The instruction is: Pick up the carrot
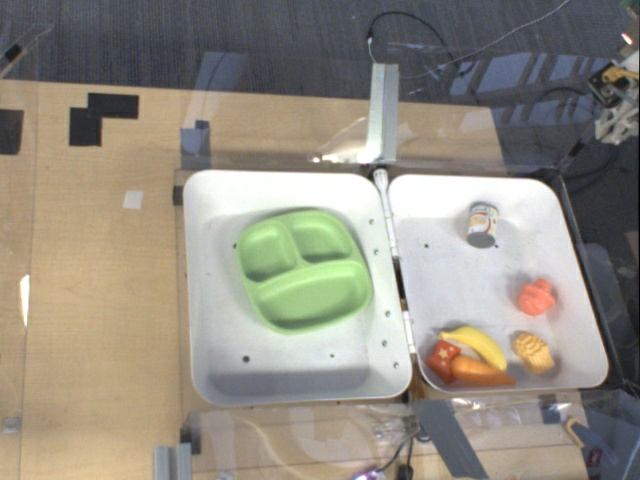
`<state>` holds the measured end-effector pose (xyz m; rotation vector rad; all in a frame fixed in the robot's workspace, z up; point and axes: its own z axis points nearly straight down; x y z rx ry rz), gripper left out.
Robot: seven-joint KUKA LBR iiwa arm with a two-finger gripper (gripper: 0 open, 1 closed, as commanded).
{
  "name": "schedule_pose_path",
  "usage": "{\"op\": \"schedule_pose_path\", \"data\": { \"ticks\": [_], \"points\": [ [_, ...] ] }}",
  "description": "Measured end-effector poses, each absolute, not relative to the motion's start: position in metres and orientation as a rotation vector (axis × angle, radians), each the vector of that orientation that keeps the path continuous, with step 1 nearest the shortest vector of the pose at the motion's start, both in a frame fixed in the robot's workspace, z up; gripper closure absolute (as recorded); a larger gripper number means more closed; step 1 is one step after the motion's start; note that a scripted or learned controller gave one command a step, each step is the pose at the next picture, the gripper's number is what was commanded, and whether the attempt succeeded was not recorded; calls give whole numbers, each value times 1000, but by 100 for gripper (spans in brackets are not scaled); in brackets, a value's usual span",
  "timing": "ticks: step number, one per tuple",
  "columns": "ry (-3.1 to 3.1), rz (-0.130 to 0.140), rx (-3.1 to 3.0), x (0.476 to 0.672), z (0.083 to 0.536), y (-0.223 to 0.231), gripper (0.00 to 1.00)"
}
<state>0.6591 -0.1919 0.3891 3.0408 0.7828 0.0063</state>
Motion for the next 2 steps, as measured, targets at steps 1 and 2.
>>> {"op": "schedule_pose_path", "data": {
  "ticks": [1, 2],
  "points": [
    [796, 12, 3036, 660, 401, -190, 100],
    [809, 17, 3030, 662, 413, -188, 100]
  ]
}}
